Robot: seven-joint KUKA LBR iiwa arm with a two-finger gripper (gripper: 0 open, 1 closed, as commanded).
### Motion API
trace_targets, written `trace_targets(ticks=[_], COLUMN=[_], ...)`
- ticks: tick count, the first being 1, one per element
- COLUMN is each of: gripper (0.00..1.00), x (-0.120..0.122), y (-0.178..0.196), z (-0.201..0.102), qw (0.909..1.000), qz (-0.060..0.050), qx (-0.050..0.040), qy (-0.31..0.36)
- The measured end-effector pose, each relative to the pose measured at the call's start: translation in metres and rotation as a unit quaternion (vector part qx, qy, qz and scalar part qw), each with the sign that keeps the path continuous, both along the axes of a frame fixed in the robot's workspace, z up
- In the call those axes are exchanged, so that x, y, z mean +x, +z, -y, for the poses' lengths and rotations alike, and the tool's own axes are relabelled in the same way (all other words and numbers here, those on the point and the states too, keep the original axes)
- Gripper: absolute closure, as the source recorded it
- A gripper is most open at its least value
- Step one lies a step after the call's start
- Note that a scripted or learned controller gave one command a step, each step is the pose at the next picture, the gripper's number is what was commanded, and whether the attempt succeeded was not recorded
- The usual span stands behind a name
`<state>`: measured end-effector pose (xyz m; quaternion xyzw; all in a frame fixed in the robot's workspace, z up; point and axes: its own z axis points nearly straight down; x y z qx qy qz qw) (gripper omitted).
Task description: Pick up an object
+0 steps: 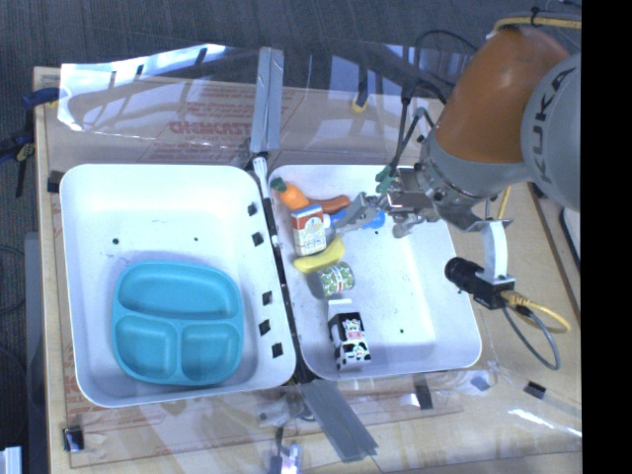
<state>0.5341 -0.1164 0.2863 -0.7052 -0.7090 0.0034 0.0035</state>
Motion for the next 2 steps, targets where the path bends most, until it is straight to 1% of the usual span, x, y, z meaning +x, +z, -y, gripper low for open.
trace_targets(ticks=[1,2], gripper=[0.0,0.0], x=[0.019,0.065], y=[-0.123,-0.198], z=[0.018,0.059], qw=[0.999,0.9953], qz=[0.0,0.002], qx=[0.0008,0.0011], qy=[0.045,0.096])
